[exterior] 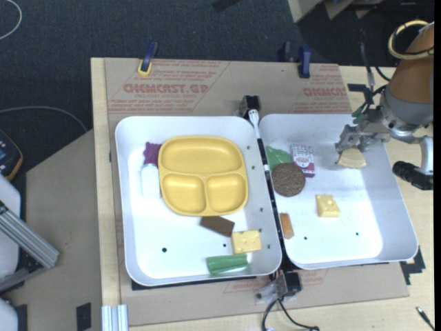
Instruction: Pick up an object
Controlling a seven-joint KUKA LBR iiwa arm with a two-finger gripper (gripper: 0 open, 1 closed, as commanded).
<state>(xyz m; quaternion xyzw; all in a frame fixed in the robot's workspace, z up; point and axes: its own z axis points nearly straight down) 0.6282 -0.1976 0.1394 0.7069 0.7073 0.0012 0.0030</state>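
So my claw (pixel 353 145) is down at the far end of the right bin (pixel 386 248), sitting right on top of a pale cheese-looking chunk (pixel 354 160), and honestly I can't tell how far it's spread or whether it's got hold of the thing. Nothing's crowding it there: a yellow cheese cube (pixel 328 205), brown round patty (pixel 288 181), pink-and-white packet (pixel 302 158) and green piece (pixel 277 156) all sit off toward the left bin (pixel 131 185), which holds a yellow divided plate (pixel 203 174)
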